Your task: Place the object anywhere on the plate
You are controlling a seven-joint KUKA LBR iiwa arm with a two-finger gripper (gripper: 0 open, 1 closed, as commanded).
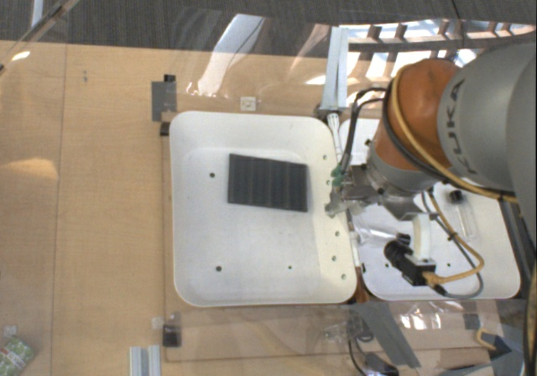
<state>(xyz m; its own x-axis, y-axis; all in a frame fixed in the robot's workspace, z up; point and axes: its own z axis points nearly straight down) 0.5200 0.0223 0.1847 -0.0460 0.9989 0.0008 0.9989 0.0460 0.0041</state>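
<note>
The claw (340, 194) hung over the seam between both bins; its opening could not be told.

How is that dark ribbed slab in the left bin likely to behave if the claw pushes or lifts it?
The dark ribbed slab lies flat and looks thin, so it will probably slide rather than roll or tip. Its low edges against the smooth floor of the left bin may leave little to pinch. The straight sides suggest it is fairly stiff, though that is uncertain.

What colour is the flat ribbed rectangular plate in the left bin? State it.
Dark grey, clearest in the camera view.
</note>
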